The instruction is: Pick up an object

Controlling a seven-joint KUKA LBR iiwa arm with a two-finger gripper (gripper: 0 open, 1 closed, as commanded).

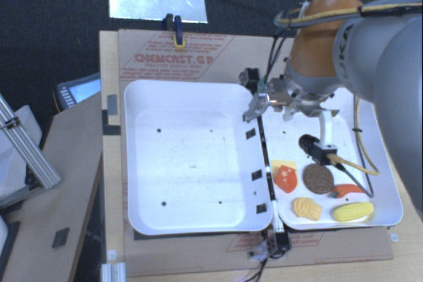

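first, note the gripper (261, 104) hanging over the far end of the right bin (391, 207), close to the wall shared with the left bin (192, 162), with nothing seen in its grasp. cannot tell from this angle whether spread or clamped, so confirm a wide opening before any descent. look to the near end of the right bin for targets: yellow-and-red wedge (285, 176), brown disc (318, 178) just beside it, orange-red piece (348, 191) touching or nearly touching the disc, corn cob (352, 211) and ridged yellow piece (307, 209) along the near wall. probably at the approach stage, apart from all five. choose one with free flanks: the corn cob or the ridged yellow piece, rather than the disc hemmed in by neighbours. travel toward the near end above the cluster, centre over the chosen piece, rotate to close across its narrow width, then drop straight down. keep clear of the near wall and of the neighbours, to avoid nudging things aside or pinching two together. close firmly, lift slowly, check for a real hold before calling it done.
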